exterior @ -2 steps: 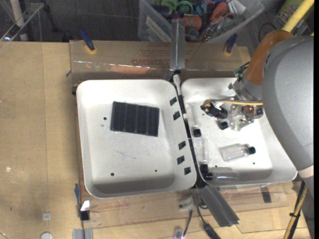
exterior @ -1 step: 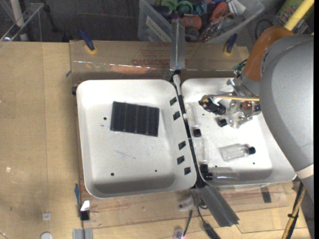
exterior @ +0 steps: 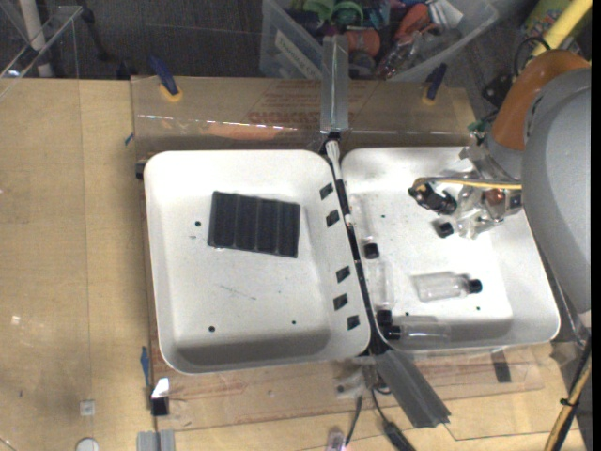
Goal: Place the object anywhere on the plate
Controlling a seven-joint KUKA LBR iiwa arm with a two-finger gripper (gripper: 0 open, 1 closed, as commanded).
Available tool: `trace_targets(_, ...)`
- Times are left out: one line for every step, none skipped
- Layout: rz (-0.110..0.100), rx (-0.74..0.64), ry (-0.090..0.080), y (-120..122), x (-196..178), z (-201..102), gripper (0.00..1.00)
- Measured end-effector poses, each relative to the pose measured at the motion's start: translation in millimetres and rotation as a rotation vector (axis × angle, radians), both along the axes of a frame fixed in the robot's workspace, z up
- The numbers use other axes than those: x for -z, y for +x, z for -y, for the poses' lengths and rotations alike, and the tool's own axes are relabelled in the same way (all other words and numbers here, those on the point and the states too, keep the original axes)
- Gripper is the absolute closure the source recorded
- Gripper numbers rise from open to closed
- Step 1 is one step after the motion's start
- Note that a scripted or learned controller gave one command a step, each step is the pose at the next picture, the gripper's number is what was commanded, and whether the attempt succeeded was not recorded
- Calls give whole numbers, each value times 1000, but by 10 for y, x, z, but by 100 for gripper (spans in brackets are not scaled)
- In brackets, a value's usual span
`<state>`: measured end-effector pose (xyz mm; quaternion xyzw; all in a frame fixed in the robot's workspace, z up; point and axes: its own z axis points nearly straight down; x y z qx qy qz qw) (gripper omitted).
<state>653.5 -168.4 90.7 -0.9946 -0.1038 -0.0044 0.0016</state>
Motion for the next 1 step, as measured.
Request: trace_targets(3,-19,23,-106,-5,97,100)
